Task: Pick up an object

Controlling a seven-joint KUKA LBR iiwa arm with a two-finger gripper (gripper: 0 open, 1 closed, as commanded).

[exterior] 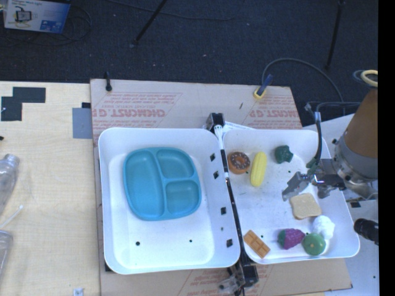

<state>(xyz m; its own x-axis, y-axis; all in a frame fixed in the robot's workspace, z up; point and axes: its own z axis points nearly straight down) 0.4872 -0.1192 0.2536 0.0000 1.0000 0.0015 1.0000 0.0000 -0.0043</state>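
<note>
The tool [299,184] hangs with fingers spread, gripping nothing, above the right bin [247,142]. Just left lies the yellow corn [258,168], long axis running near-to-far, slightly tilted.

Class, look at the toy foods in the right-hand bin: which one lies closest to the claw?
The slice of toast, the tan square just below the claw. The banana, donut and grapes all lie farther off.

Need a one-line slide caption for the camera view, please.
Gripper hovering over right white bin, beside tan toast slice and yellow banana; blue divided plate in left bin.
</note>
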